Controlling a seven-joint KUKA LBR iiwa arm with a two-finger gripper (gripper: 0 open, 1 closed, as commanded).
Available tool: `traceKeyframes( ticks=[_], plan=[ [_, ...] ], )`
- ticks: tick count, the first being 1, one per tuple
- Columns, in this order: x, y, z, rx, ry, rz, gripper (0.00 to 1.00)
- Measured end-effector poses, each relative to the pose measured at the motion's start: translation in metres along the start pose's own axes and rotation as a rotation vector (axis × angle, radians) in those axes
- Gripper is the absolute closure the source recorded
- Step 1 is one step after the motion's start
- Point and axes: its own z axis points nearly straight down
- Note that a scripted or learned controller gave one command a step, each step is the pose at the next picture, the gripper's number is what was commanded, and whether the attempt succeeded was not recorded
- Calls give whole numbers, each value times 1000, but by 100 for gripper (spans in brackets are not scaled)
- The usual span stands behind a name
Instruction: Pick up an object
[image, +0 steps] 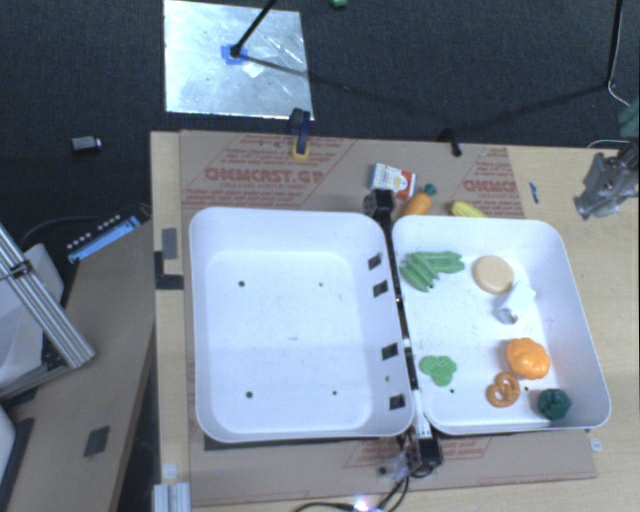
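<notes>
The right bin (580, 300) holds several toy items: green pea pods (432, 268), a beige round piece (492, 273), a small white and grey object (514, 303), an orange fruit (527, 357), a brown pretzel-like ring (503, 390), a flat green leafy piece (437, 369) and a dark green lump (553, 403). My gripper (603, 190) hangs at the far right, above the bench beyond the right bin's back right corner, well apart from every item. Nothing shows between its fingers.
The left bin (200, 240) lies beside the right one, with a black hinge strip (395, 310) between them. Behind the bins lie a carrot (417, 204), a yellow piece (466, 210) and a small carton (391, 179). A blue and yellow clamp (299, 134) stands at the back edge.
</notes>
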Motion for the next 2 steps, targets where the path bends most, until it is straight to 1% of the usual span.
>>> traceKeyframes(
  ticks=[2],
  plan=[
    [46, 2, 1, 1, 0, 1, 100]
  ],
)
